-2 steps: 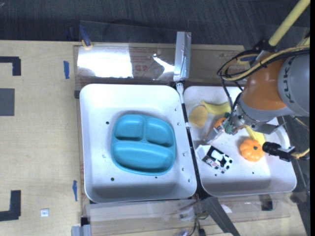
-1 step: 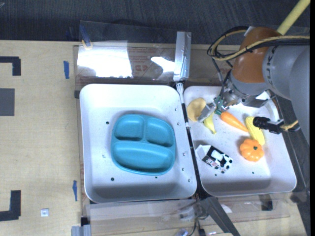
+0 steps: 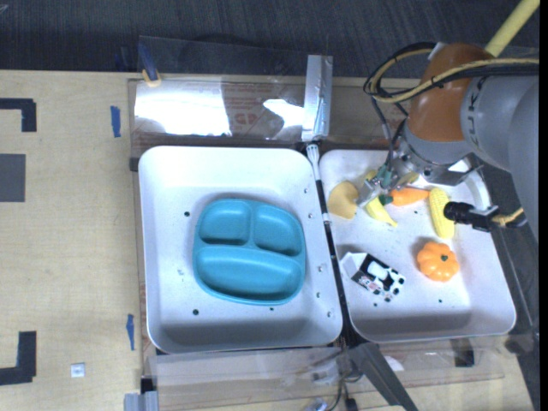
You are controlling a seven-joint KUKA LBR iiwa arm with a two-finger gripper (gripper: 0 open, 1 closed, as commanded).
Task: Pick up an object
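My hand sits low in the right bin, among the carrot and banana; its grip I cannot tell.

arm: cut by right edge | tool: fingertips too small to read | carrot: partly covered by tool

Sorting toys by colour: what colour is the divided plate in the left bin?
Light blue: the divided plate shows plainly in the camera view.

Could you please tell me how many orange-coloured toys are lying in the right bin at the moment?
2: an orange pumpkin toward the near right of the right bin, and an orange carrot at the far side by the tool. The arm may hide others.
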